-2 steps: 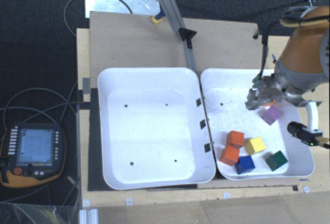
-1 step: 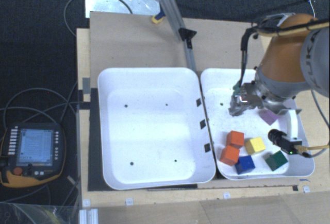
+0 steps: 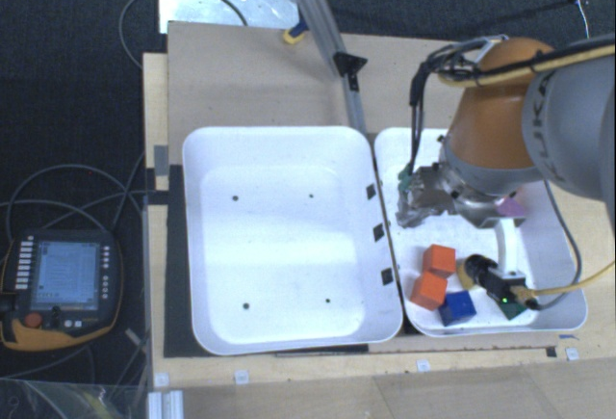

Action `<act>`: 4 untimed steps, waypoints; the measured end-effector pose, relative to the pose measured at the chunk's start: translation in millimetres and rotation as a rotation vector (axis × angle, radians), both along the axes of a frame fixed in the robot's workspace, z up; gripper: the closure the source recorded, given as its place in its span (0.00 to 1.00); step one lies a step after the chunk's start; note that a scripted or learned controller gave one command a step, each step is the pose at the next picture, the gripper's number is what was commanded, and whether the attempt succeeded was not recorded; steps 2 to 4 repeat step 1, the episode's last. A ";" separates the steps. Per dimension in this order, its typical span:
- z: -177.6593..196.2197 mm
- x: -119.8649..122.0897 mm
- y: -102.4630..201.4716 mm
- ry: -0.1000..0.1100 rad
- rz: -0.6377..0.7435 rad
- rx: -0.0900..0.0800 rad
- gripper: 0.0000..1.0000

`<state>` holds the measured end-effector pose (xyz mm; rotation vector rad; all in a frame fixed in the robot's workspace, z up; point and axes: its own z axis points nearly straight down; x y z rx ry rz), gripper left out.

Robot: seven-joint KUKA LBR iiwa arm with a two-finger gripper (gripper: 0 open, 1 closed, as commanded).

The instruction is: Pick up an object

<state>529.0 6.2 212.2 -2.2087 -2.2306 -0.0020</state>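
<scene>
The grey arm (image 3: 577,109) comes in from the right edge of the frame. Its orange band (image 3: 491,118) hangs over the upper part of the right bin (image 3: 570,316). Below the band, the gripper (image 3: 416,200) sits low over the left side of that bin, close to the wall it shares with the left bin (image 3: 279,244). From this angle the wrist covers much of the gripper, and I cannot tell whether it is open or closed, or whether it holds anything. The things to pick up all lie in the lower half of the right bin, below and to the right of the gripper and apart from it. One orange block (image 3: 440,259) lies just above a second orange block (image 3: 429,290), the two touching or nearly so. A blue block (image 3: 458,308) lies just to the lower right of the second, near the bin's bottom rim. A small pink piece (image 3: 511,207) peeks out from under the wrist at the right side of the bin. Three small black clips (image 3: 376,230) run down the edge between the two bins. Both bins rest on a pale tabletop (image 3: 250,70). A grey metal pole (image 3: 313,3) slants down from the top of the frame to the bins' upper edge. At the lower left of the frame, off the tabletop, a teach pendant (image 3: 60,287) lies on the dark floor (image 3: 67,70) with cables looping around it.
</scene>
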 end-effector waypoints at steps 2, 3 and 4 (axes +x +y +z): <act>1.1 -8.9 45.7 -0.001 0.001 0.000 1.00; 1.1 -8.9 45.7 -0.001 0.001 0.000 1.00; 1.1 -8.9 45.7 -0.001 0.001 0.000 1.00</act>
